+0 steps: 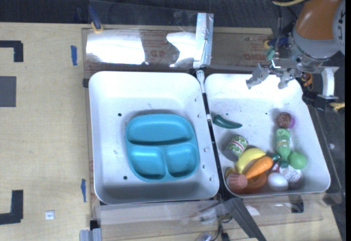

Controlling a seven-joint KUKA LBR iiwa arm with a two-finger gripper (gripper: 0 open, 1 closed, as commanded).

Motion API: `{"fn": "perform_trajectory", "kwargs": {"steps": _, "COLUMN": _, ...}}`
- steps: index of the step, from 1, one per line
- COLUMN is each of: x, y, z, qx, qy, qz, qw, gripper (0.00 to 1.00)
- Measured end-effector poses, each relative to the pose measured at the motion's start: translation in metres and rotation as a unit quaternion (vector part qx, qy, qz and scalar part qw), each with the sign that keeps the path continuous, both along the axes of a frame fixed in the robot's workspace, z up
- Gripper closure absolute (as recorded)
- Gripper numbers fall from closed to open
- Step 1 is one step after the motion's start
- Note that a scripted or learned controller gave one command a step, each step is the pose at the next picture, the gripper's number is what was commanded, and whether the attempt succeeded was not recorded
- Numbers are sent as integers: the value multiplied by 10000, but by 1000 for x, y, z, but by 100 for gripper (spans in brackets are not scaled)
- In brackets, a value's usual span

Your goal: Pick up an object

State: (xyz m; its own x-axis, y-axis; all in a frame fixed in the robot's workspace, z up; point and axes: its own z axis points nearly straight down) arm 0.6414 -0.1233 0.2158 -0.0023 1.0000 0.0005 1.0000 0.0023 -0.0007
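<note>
At upper right, the gripper hangs spread open and empty over the right bin. Below it, lower right, toy foods cluster: orange carrot, yellow banana, green pepper.

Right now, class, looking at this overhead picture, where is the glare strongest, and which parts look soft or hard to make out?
In the camera view, glare washes out the clear panel behind the left bin; the blue tray is evenly lit, with a soft shadow along its top edge; the gripper looks slightly blurred; the toy pile in the right bin is small and soft.
</note>
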Motion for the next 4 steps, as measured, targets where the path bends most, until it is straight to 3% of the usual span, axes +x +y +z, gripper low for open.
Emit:
{"fn": "perform_trajectory", "kwargs": {"steps": 1, "x": -46, "y": 19, "z": -108, "qx": -9, "qy": -25, "qz": 219, "qw": 9998, "gripper": 0}}
{"fn": "perform_trajectory", "kwargs": {"steps": 2, "x": -129, "y": 19, "z": -129, "qx": -4, "qy": -24, "qz": 486, "qw": 9988, "gripper": 0}}
{"fn": "perform_trajectory", "kwargs": {"steps": 3, "x": -81, "y": 7, "z": -129, "qx": -9, "qy": -37, "qz": 485, "qw": 9988, "gripper": 0}}
{"fn": "perform_trajectory", "kwargs": {"steps": 4, "x": -161, "y": -55, "z": -129, "qx": 14, "qy": -17, "qz": 1395, "qw": 9902, "gripper": 0}}
